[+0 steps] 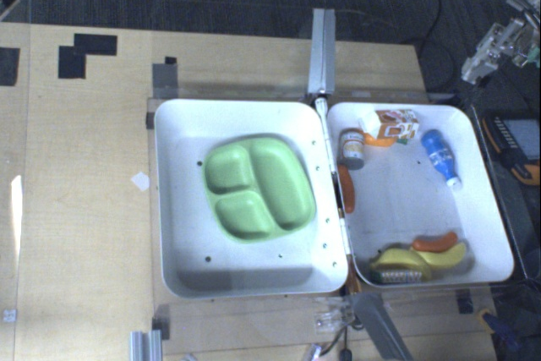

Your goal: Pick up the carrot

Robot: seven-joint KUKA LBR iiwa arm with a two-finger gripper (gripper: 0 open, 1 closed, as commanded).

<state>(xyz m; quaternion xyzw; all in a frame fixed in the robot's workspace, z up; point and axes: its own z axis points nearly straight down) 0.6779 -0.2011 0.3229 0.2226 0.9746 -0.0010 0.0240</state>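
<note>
1. The gripper (pixel 489 53) hangs outside the bins, off the upper right corner of the right bin (pixel 486 182), at about 1 o'clock from that bin's middle. It is small and pale against the dark floor, and I cannot tell whether it is spread or pressed together. Nothing can be seen in its grasp.
2. The nearest thing to it is a blue bottle (pixel 439 155), at 2 o'clock in the right bin, lying tilted with its white cap toward 5 o'clock.
3. At 12 o'clock in the same bin lies a small printed box (pixel 397 124), with an orange scrap just beside its lower left edge.
4. At 11 o'clock stands a small brown-labelled can (pixel 352 146), upright, near the bin's left wall.
5. The carrot (pixel 347 188) lies at 9 o'clock in the right bin, against the left wall, just below the can, running from 12 to 6 o'clock. It is well apart from the gripper.
6. At 6 o'clock, against the near wall, lies a banana (pixel 423 258) with a red-orange piece (pixel 435 243) touching its upper side.
7. The left bin (pixel 177 207) holds a green divided tray (pixel 258 186) in its middle.
</note>
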